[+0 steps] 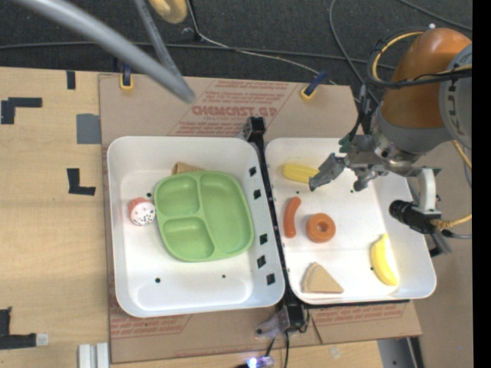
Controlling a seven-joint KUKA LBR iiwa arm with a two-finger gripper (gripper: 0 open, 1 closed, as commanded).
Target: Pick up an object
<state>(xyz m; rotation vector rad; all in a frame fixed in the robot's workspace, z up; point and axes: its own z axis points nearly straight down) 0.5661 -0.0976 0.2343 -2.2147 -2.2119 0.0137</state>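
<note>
Two shallow white bins lie side by side before us on the bench. Nearest us, in the right bin (pixel 418 286), we see a tan wedge (pixel 320 280) by the front wall and a banana (pixel 383 261) lying near the right side. A little further back sit an orange ring (pixel 321 228) and, just to its left, a red sausage (pixel 291 216), close together but apart.

In the left bin (pixel 126 282) we find a green divided plate (pixel 203 214) taking up the middle, with a small white and red die (pixel 141 213) just beside its left edge. A tan corner of something (pixel 184 169) peeks out from behind the plate; we cannot tell what it is.

Further back in the right bin lies a yellow piece (pixel 295 172), perhaps corn, near the divider. The gripper (pixel 341 174) hangs over this back part of the bin, its two dark fingers spread apart with nothing between them; the left finger (pixel 324 173) points toward the yellow piece, its tip close by its right end. Whether it touches, we cannot tell.

Behind it rises the grey arm (pixel 399 133) with its orange band (pixel 426 71).
</note>
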